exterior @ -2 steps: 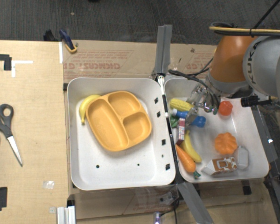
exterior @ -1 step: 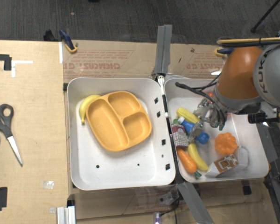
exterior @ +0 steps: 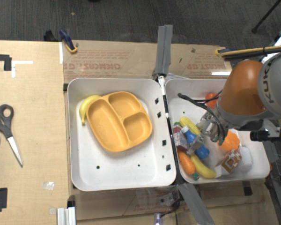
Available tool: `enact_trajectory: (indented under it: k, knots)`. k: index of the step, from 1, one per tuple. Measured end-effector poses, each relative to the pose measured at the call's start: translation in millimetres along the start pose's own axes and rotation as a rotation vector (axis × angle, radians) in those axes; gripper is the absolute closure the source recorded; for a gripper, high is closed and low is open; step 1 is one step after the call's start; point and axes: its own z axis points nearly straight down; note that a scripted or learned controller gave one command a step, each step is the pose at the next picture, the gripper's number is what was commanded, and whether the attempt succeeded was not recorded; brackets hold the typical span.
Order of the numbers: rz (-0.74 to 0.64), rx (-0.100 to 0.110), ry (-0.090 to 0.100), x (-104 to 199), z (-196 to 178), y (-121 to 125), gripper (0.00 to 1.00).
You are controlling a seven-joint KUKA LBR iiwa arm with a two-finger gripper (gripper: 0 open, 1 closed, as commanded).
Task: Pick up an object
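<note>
The right bin (exterior: 253, 172) holds a heap of toy food: a corn cob (exterior: 187, 123), a blue bottle-like piece (exterior: 196, 144), a carrot (exterior: 186, 163), a yellow banana (exterior: 203, 168), an orange piece (exterior: 231, 141) and a small brown-and-white box (exterior: 231, 161). My gripper (exterior: 202, 136) hangs low over the middle of this heap, just above the blue piece. The grey arm with its orange band (exterior: 243, 89) covers the bin's upper right part.
The left bin (exterior: 84, 172) carries a yellow divided plate (exterior: 118, 121) with a banana (exterior: 86, 106) at its upper left edge. Scissors (exterior: 8, 128) lie on the bench at far left. A grey strap (exterior: 163, 48) runs up between the bins.
</note>
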Motion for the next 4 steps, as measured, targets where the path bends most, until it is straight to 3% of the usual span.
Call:
enact_trajectory:
  k: [1,2,4]
  knots:
    - [0.135,-0.003,-0.008,31.7,-1.3,-21.9,0.0]
    - [0.308,-0.007,-0.021,47.2,-4.0,-28.4,0.0]
    - [0.451,-0.004,-0.007,49.2,-1.6,-32.6,0.0]
